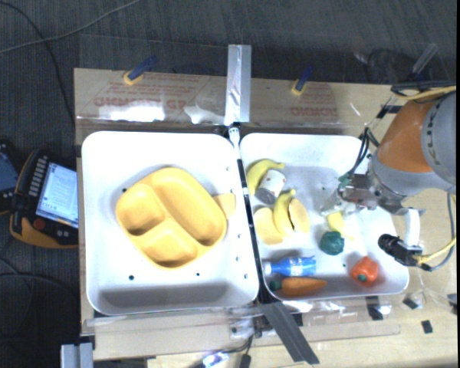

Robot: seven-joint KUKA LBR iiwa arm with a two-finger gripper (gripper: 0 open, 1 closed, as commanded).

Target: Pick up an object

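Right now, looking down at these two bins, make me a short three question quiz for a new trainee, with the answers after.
1. True or false: the yellow divided tray lies in the left bin.
2. Multiple choice: what lies nearest the front wall of the right bin? A) the green ball B) the carrot C) the top banana
3. Fill in: the end effector is over the ____ bin.

Key
1. True.
2. B. The carrot lies along the front wall, just below the blue-labelled bottle.
3. Right. The arm comes in from the right side and hangs over that bin's right half, above a small yellow piece.
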